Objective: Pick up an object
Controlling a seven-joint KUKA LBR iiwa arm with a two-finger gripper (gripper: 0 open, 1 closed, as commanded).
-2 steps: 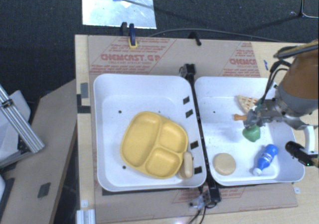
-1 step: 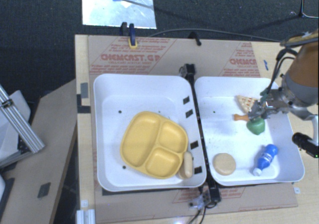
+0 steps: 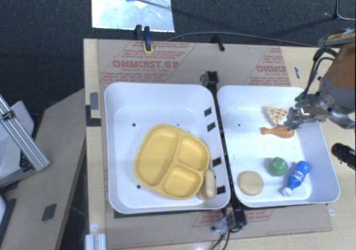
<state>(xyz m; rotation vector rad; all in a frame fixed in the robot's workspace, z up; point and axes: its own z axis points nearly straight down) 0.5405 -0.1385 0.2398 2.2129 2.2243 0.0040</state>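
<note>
Dark carpet surrounds our counter (image 3: 183, 57). We bring the gripper (image 3: 297, 114) over the right bin (image 3: 328, 188), near the pizza slice (image 3: 275, 114) and the orange drumstick (image 3: 278, 131). Next we must descend exactly on one of them, we think.

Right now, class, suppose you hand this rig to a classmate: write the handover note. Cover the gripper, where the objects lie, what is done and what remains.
Gripper: low in the right bin, at its far right side, over the orange drumstick-shaped toy and beside the pizza slice. Finger state cannot be made out, so no hold is confirmed.
Right bin, near side: green ball, blue bottle lying down, tan round piece.
Left bin: yellow divided tray, with a beige piece against its near right edge.
Done: nothing visibly lifted.
Left: grasp an object and raise it.
</note>
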